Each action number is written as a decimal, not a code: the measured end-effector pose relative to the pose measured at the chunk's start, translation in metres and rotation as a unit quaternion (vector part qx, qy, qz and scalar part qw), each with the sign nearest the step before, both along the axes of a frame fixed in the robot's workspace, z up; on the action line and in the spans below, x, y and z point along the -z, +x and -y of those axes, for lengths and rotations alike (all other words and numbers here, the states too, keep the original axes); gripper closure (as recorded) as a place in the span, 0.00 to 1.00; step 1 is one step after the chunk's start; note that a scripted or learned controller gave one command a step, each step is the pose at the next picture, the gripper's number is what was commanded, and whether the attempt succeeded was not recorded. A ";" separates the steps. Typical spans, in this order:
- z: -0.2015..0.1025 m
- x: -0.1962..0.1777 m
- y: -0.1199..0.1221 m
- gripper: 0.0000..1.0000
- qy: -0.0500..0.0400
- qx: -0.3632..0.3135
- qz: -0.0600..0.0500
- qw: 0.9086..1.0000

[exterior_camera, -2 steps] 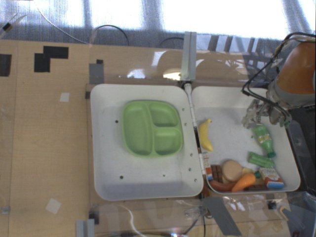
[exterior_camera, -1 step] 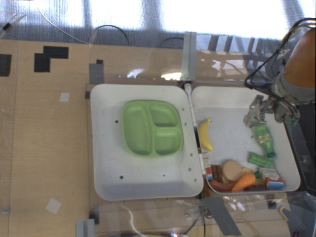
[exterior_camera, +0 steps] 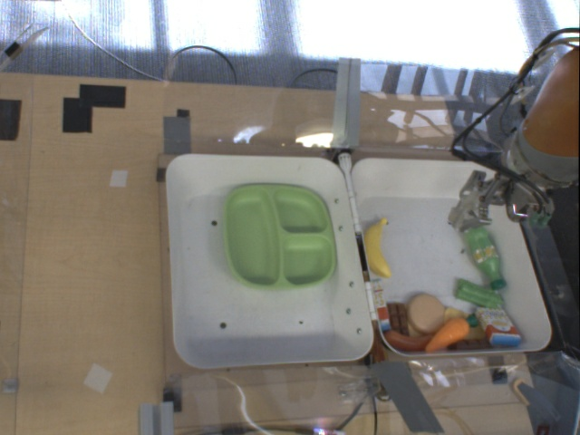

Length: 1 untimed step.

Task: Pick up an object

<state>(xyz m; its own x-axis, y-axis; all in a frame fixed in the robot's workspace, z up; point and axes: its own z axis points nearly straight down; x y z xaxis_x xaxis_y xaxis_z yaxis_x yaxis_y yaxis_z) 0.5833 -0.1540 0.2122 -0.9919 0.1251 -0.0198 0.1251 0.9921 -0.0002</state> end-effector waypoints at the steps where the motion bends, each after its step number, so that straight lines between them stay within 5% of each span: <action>1: -0.001 -0.013 0.003 1.00 -0.001 -0.003 0.005 1.000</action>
